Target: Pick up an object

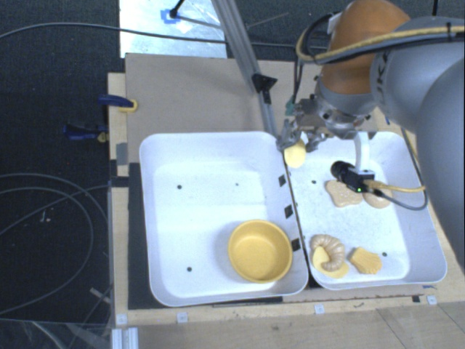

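You see the arm (407,57) reaching in from the right, its orange band (360,35) above the wrist, and the gripper (296,145) hanging over the far left corner of the right bin (418,264), close to the divide between the two bins. A small pale yellow ball (294,155) sits right at the jaws, which look closed narrowly on it, the ball showing just below them. Your other things in the right bin lie apart from it: a flat tan cookie-like piece (344,193) near the middle with a second tan piece (378,198) just beside it, a curled shrimp-like toy (329,253) near the front edge, and a yellow wedge (365,261) just to its right. A black cable fitting (349,174) with a small green light hangs over the tan piece, a yellow cable (399,190) trailing from it to the right. In the left bin (167,195) you have a yellow bowl (260,250) standing upright near the front right corner, close to the divide. Both bins rest on the brown worktop (189,93), and a grey pole (240,42) slants across the back.
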